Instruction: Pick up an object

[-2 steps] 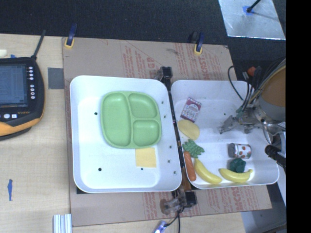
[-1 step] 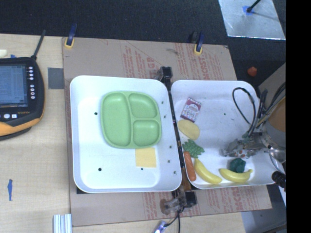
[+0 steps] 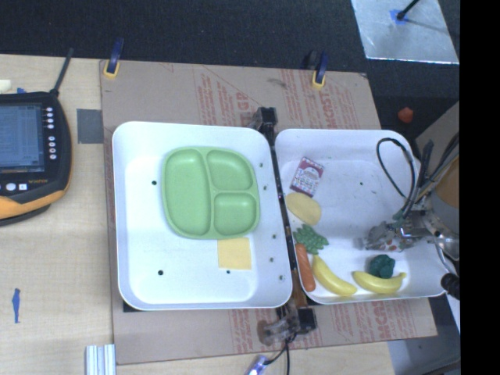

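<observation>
1. The gripper (image 3: 383, 241) sits low in the right bin (image 3: 344, 143), just above the dark green item (image 3: 382, 266).
2. Finger spread: cannot tell; nothing visibly held.
3. The green item rests against the yellow banana (image 3: 379, 282), directly below the fingers.
4. Judged light, lumpy and rigid plastic; grasp across its rounded body.

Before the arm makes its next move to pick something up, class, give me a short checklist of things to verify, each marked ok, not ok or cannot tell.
1. End effector is over the right bin: ok.
2. An object lies close to it: ok, the dark green piece sits just below it in the view.
3. Something is held between the fingers: cannot tell.
4. That piece is free of neighbours: not ok, it rests against a banana.
5. Black cable is away from the objects: ok.
</observation>
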Motion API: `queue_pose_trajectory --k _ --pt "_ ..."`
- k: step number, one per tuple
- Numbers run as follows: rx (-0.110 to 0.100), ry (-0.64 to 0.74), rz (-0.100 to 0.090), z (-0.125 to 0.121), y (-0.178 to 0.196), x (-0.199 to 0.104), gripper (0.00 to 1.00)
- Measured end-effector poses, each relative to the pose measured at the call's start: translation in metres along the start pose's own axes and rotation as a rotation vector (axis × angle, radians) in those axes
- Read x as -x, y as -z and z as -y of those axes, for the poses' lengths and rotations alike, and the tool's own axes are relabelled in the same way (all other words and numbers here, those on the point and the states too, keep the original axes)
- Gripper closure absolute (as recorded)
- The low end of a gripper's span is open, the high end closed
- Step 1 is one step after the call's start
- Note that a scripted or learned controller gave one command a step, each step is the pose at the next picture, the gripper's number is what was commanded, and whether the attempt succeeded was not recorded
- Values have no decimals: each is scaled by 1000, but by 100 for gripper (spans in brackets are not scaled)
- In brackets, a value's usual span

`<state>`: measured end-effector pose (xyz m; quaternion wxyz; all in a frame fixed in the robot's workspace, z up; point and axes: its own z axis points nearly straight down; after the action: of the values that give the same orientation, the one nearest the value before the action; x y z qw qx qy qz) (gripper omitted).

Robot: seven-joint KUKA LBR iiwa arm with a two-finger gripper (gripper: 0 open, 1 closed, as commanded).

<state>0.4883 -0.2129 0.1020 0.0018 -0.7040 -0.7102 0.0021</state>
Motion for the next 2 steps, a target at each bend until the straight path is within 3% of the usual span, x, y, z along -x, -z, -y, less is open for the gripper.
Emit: queue_pose_trajectory --k 1,2 --pt "3 -4 -1 -5 59 -26 100" --pt "4 -4 -2 -75 109 -75 100"
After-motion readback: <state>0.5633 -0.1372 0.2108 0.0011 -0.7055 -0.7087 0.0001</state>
